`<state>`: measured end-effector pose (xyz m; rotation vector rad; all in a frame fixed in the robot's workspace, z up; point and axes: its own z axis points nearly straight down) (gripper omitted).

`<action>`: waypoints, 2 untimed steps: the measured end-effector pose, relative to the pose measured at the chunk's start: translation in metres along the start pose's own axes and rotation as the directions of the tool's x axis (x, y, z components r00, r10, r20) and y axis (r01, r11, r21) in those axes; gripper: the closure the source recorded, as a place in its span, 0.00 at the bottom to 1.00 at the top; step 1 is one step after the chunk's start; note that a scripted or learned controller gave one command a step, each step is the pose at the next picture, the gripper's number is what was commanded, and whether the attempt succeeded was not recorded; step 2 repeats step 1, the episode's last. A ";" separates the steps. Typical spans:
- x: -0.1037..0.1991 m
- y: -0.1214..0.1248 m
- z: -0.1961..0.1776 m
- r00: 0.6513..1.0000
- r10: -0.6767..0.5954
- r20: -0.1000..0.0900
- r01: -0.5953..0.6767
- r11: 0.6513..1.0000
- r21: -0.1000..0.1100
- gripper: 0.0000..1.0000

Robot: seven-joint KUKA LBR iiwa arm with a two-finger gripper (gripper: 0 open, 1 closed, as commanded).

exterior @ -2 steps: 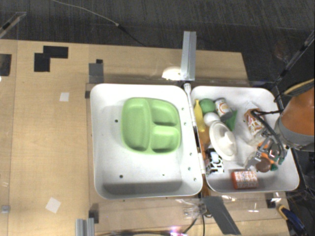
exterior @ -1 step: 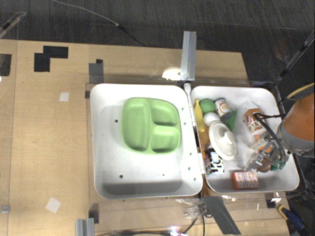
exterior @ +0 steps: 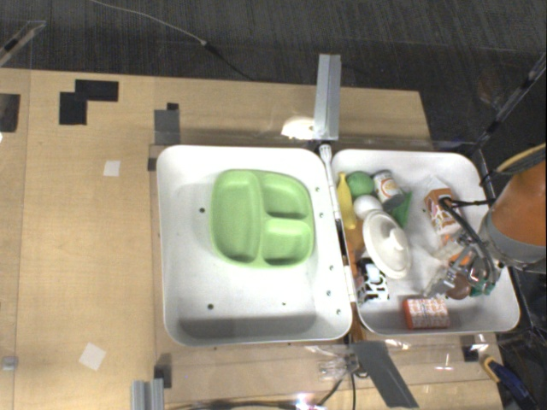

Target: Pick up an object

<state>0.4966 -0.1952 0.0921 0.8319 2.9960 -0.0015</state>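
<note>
At the right of the frame we see the right white bin (exterior: 504,314) crowded with small objects: a white plastic bowl (exterior: 391,244), a green ball (exterior: 359,183), a yellow bottle (exterior: 345,202), a small red box (exterior: 425,312). The gripper (exterior: 466,272) hangs low over its right side; we cannot tell its opening or any hold. The left white bin (exterior: 184,254) carries a green divided tray (exterior: 261,216). Both rest on a pale wooden bench (exterior: 77,254), dark carpet (exterior: 256,15) above.

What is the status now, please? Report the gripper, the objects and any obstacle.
Gripper low in right bin, fingers unclear. Nothing seen held. White bowl, red box close by. Green tray in left bin.
</note>
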 end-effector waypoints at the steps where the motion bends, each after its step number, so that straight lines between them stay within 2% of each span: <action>1: -0.021 0.097 0.003 0.997 -0.080 -0.012 0.080 0.997 -0.003 0.00; 2: -0.021 0.097 0.003 0.997 -0.080 -0.012 0.080 0.997 -0.003 0.00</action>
